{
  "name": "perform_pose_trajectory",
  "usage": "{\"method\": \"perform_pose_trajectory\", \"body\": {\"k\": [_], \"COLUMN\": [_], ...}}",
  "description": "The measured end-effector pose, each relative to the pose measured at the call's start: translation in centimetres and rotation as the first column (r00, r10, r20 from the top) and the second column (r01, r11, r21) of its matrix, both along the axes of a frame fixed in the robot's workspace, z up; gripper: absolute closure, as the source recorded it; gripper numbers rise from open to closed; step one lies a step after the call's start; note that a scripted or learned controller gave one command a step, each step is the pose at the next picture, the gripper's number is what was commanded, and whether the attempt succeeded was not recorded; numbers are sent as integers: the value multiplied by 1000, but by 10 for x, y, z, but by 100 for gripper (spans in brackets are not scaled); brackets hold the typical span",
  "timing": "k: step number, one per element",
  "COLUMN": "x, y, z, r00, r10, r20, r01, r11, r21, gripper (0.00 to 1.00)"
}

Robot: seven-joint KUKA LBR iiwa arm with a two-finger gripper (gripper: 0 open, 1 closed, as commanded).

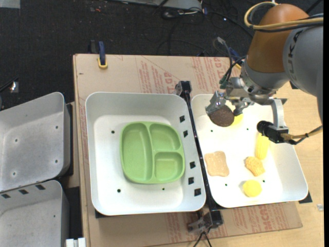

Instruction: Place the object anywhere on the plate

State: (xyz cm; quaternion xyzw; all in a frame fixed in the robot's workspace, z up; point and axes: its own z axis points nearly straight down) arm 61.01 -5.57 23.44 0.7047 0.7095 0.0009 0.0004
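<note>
Over the right bin (295, 176), near its back left corner, hangs the end effector (226, 108); right under it is a round brown thing (222, 117) like a cookie or a meat patty, and it looks pinched there, but I cannot tell for sure if the end effector is clenched on it or just above it; so this brown thing seems to be the object for the task, and it is up over the right bin, not on the plate. Around it in the same bin lie a tan slice of bread (217, 163), a yellow corn cob (262, 147), a small bumpy orange-yellow piece (254, 165) and a round yellow piece (252, 188); further left, in the left bin (100, 189), sits the green plate (152, 152) with three parts, and nothing is on it. I think the task is about half done at most; the carry across to the plate and the letting go are still left.
</note>
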Motion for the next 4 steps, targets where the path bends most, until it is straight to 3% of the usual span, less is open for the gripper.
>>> {"method": "perform_pose_trajectory", "body": {"k": [3, 4], "x": [-1, -5], "y": [177, 208], "z": [5, -13], "r00": [1000, 1000], "r10": [3, -1], "r20": [-3, -4], "r01": [-3, 1], "r11": [1000, 1000], "r21": [1, -1], "gripper": [100, 100]}}
